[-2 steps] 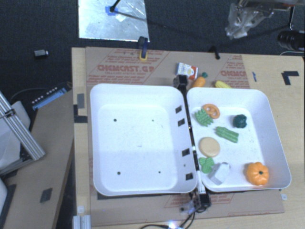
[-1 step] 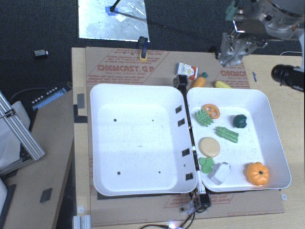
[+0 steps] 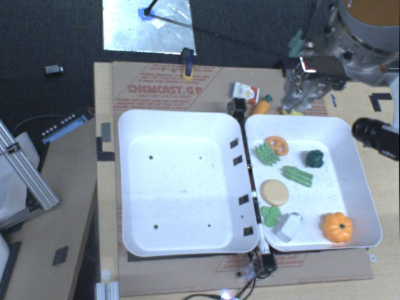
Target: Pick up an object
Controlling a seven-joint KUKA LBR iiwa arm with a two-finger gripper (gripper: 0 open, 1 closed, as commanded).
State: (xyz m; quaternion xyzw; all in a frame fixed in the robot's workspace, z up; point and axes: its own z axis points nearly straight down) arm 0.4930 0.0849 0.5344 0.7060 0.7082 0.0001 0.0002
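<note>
The right bin (image 3: 353, 167) holds several toy foods: a pretzel (image 3: 277, 145), a leafy green piece (image 3: 267, 155), a dark green broccoli (image 3: 314, 159), a green pickle (image 3: 298, 175), a tan round biscuit (image 3: 274, 192), a small green leaf (image 3: 271, 215), a grey-white piece (image 3: 287, 225) and an orange pumpkin (image 3: 337, 227). My gripper (image 3: 299, 105) hangs over the bin's back rim, above and behind the pretzel. A small yellow bit shows at its tip; I cannot tell whether it is held.
The left bin (image 3: 134, 167) lies beside the right one. Behind the bins, on the cardboard, lie an orange carrot (image 3: 261, 107) and a white-red packet (image 3: 244, 91). A black cylinder (image 3: 375, 136) juts in at the right edge.
</note>
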